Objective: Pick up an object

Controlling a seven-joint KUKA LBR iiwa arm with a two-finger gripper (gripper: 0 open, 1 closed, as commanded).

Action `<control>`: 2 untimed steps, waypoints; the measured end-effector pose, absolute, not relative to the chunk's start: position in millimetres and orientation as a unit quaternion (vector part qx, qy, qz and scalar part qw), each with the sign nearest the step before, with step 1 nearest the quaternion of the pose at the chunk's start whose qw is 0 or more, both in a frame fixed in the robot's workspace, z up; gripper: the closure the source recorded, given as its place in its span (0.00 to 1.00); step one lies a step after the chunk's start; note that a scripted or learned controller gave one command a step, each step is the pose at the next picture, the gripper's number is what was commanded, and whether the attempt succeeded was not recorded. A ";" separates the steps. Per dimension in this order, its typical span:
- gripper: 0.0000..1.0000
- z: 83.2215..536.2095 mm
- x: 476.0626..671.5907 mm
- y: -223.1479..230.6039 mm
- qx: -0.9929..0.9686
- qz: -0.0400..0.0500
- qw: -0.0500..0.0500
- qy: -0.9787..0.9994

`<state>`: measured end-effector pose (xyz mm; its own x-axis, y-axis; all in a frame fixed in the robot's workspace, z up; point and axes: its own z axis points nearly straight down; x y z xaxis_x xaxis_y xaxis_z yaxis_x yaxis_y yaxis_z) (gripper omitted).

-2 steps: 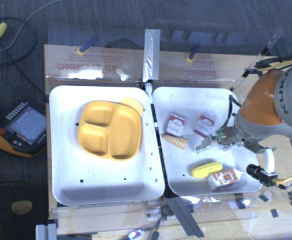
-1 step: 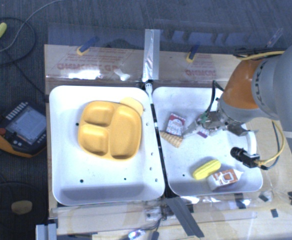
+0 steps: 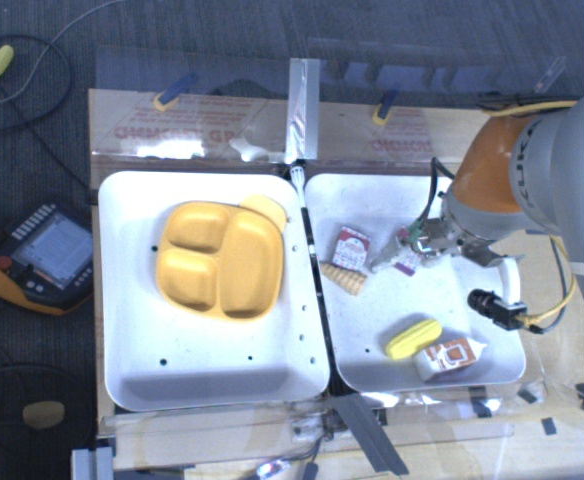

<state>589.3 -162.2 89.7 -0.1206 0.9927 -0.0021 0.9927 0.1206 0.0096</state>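
In the right bin lie a small red-and-white packet, a waffle-patterned wafer just below it, a yellow banana-shaped toy and a small orange-and-white carton near the front wall. My gripper reaches in from the right and hangs low over the bin's middle, right of the red packet, over a small purple-and-white thing. The arm's grey body with its orange band covers the bin's right side.
The left bin holds a yellow sectioned tray with a pale yellow disc tucked at its upper right. A black cable connector hangs off the arm over the right bin. A pendant lies on the floor at left.
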 end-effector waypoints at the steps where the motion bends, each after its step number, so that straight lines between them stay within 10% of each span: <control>1: 0.00 89.9 583.5 -147.7 0.718 0.003 0.006 0.696; 2: 0.00 89.7 596.4 -145.8 0.683 0.000 0.005 0.730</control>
